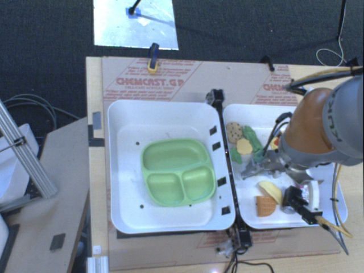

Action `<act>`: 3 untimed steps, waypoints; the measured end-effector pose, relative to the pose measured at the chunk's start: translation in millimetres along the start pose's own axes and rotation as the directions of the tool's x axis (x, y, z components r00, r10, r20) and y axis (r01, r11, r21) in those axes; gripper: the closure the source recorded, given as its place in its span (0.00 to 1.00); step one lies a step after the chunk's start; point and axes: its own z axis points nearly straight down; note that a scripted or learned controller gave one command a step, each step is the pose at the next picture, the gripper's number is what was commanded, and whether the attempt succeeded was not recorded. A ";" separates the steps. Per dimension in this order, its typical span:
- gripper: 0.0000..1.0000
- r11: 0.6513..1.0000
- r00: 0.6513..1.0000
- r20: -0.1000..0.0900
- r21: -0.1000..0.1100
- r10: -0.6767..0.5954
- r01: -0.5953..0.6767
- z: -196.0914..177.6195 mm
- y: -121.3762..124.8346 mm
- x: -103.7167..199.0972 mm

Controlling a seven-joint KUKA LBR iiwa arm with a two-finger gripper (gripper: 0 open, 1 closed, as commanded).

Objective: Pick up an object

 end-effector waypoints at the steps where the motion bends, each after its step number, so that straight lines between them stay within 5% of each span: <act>1: 0.00 1.000 1.000 0.002 -0.005 -0.005 0.005 10.2 71.7 -12.8; 2: 1.00 1.000 1.000 0.000 -0.002 -0.003 0.003 -0.5 69.3 -12.5; 3: 1.00 1.000 1.000 -0.002 -0.009 -0.011 0.011 -95.7 96.2 57.8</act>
